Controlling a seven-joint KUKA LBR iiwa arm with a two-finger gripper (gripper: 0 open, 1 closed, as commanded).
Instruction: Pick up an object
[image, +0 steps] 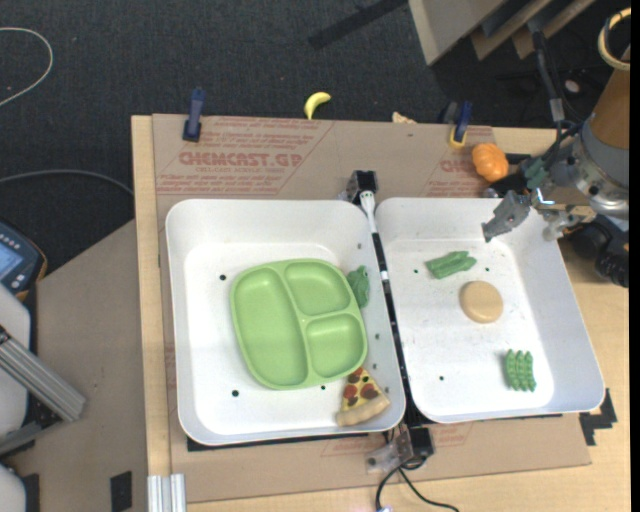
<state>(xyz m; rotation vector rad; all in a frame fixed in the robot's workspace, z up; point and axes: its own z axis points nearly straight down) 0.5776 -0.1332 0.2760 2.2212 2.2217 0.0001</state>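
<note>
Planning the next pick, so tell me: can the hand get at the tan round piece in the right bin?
Probably yes. The tan round piece lies apart from both green items, nothing over it, and the hand hovers near that bin's far edge.

Robotics lab, clamped cardboard bench (300, 160), white bins (190, 300), cables, toy food

bench (300, 160) cardboard-topped; two white bins: left bin (190, 330), right bin (570, 330), side by side.

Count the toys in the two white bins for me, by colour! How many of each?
Green: 4, the divided plate, a leafy piece, the bean pods and the ridged piece
Tan: 1, the round cookie
Mixed colours: 1, the pizza slice
Total: 6
</note>
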